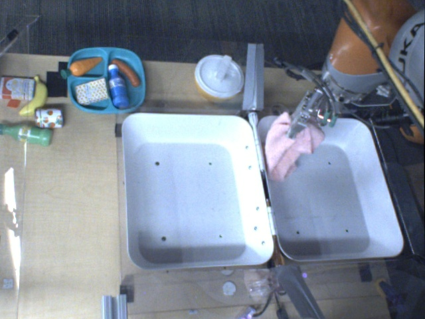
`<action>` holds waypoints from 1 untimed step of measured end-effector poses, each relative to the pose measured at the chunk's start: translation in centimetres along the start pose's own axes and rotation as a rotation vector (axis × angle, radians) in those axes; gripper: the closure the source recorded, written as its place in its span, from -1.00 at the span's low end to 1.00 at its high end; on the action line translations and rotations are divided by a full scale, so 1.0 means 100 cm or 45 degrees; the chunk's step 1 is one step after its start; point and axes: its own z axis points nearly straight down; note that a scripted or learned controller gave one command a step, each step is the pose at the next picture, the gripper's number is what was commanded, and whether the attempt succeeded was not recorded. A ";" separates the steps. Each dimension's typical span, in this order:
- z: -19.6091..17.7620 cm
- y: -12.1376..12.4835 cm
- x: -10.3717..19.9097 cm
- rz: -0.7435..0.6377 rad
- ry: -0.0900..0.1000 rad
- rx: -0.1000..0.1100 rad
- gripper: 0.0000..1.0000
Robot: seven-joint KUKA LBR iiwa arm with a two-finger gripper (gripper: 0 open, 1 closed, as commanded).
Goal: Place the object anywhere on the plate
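Over the right bin, camera view: the gripper sits at the top-left corner with the pink cloth hanging off it.
Jaws: look pinched on the cloth's upper edge, fabric bunched between the fingers, so I'd call it a real hold.
Cloth: mostly dangling, lower end draped toward the right bin floor near the divider, can't tell if it touches.
Plate: the only plate-ish thing is the blue divided plate on the bench, well apart, past the left bin, with food toys in its sections.
Step in hand: carrying the cloth, I reckon, early on.
Doing it well: lift enough that the loose tail clears both bin rims, then travel slow so it doesn't swing or slip out.
Watch out: the white lidded cup sits near the path, and a trailing corner could snag the rail between bins.
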 end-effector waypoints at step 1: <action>0.011 0.037 0.032 -0.512 0.000 -0.001 1.00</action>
